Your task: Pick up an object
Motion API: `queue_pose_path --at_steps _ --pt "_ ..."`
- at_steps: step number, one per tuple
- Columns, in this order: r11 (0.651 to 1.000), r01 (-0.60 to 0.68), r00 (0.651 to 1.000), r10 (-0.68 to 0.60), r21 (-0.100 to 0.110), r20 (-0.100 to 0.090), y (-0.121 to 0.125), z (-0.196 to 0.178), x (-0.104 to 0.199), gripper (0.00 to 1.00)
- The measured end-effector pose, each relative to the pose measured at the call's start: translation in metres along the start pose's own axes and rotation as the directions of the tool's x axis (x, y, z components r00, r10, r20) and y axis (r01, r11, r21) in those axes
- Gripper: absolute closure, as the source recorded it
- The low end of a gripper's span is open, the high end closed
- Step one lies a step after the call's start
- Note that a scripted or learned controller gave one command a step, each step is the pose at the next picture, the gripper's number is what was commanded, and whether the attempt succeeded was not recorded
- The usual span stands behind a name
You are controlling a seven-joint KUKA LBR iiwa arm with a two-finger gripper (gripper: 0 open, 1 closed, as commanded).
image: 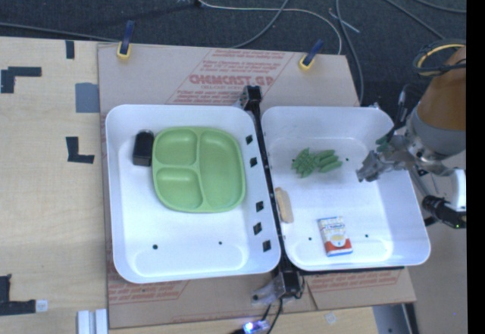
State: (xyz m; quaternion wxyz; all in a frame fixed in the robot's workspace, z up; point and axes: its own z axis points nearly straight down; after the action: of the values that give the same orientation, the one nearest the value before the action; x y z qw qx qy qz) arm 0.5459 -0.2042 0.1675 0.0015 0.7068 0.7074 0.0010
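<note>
In the right bin (pixel 394 249) lie a green bean-like bundle (pixel 316 162), a small red and white box (pixel 334 236) and a tan stick-shaped piece (pixel 284 204) by the centre divider. My gripper (pixel 373 167) hangs over the right bin's right side, to the right of the green bundle and apart from it. Nothing shows between its fingers. In the left bin (pixel 129 241) a green divided plate (pixel 199 169) lies with a small black block (pixel 142 148) at its left edge.
The two bins meet at a black clipped divider (pixel 261 173). They rest on a cardboard sheet (pixel 227 71) held by yellow clamps. Cables run across the dark floor behind. The arm's body (pixel 443 109) rises at the right edge.
</note>
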Motion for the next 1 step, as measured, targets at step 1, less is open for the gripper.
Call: queue_pose_path --at_steps 1 --pt "1.000 0.002 1.000 -0.002 -0.002 0.001 0.0117 -0.0556 -0.0007 1.00"
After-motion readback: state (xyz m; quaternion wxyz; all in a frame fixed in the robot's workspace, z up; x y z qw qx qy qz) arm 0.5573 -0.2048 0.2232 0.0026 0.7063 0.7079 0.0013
